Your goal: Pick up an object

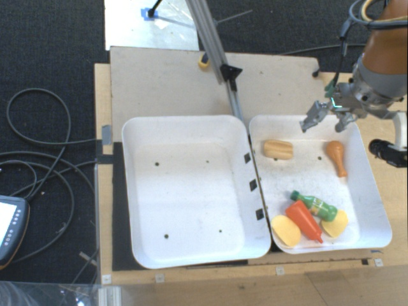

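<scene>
Arm: I am watching the grey arm [382, 50] reaching in from the right, its orange band sitting above the wrist, over the far right corner of the right bin.
Gripper: the gripper [327, 118] is hanging above the far rim of the right bin, with two fingers [312, 118] pointing down and spread wide apart, nothing lying between them.
Right bin: I am seeing the right bin [376, 203] carrying all the objects.
Bread roll: a tan bread roll [278, 149] is lying near the far left of the right bin, below and to the left of the gripper, apart from it.
Drumstick: an orange-brown drumstick [336, 157] is lying near the far right of that bin, just below the gripper and not touching it.
Near cluster: a green bottle [315, 205], a red-orange carrot [304, 220] and two yellow round pieces [286, 231] are lying together at the near end, the bottle resting against the carrot.
Left bin: the left bin [137, 171] is sitting beside the right bin, their long edges touching.
Bench: both bins are resting on the tan bench [166, 81]; black cables [38, 145] are looping on the dark floor to the left.
</scene>
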`<state>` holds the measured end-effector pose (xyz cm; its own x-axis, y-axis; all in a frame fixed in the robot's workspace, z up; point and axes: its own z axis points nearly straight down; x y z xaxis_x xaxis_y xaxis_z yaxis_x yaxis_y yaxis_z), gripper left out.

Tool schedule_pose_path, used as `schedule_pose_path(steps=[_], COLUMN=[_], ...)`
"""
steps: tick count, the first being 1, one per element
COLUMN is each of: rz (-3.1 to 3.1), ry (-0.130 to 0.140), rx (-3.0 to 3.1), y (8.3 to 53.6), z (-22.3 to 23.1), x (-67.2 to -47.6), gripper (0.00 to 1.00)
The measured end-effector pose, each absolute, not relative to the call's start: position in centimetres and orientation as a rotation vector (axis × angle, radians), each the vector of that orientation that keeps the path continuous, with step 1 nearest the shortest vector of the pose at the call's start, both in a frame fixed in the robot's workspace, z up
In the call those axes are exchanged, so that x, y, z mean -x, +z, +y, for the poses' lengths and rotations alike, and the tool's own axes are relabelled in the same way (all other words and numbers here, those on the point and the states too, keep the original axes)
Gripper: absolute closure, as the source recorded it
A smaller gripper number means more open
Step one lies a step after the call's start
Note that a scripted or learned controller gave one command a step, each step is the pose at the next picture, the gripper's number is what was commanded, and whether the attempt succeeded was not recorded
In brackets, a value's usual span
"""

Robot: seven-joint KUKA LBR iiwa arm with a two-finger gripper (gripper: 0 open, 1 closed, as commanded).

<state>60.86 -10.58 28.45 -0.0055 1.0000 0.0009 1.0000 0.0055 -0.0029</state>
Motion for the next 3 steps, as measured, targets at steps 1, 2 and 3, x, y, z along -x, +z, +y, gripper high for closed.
schedule_pose_path(steps=[1,2,3], rz=[-2.227,-2.225,-2.219], ry=[-0.002,0.003,0.003], rx=[2.217,2.213,2.219], y=[28.7,23.0,18.0], z=[-10.6,-9.9,-10.1], x=[-60.9,-61.6,-60.6], gripper=[0.0,0.0,0.0])
